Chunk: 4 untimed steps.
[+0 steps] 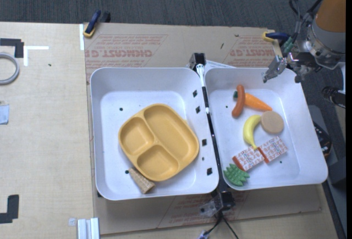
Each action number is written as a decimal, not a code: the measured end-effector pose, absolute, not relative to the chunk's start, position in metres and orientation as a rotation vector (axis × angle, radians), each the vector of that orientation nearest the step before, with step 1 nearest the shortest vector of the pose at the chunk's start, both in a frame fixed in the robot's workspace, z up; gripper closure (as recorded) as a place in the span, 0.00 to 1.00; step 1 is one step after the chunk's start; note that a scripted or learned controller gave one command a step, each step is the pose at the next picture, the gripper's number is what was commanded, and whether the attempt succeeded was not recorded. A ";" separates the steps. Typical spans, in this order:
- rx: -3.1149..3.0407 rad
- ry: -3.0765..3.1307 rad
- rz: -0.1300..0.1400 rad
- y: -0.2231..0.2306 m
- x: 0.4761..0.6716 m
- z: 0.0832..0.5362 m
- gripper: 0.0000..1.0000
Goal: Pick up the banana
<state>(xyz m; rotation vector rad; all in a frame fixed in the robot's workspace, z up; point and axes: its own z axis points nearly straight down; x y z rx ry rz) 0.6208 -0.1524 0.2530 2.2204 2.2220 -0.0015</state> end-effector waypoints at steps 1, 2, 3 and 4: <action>2.144 2.297 -0.001 -0.117 0.601 0.106 0.00; 1.851 2.539 -0.001 -0.107 0.565 0.092 0.00; 1.853 2.534 0.001 -0.108 0.566 0.103 1.00; 1.853 2.534 0.001 -0.108 0.566 0.103 0.00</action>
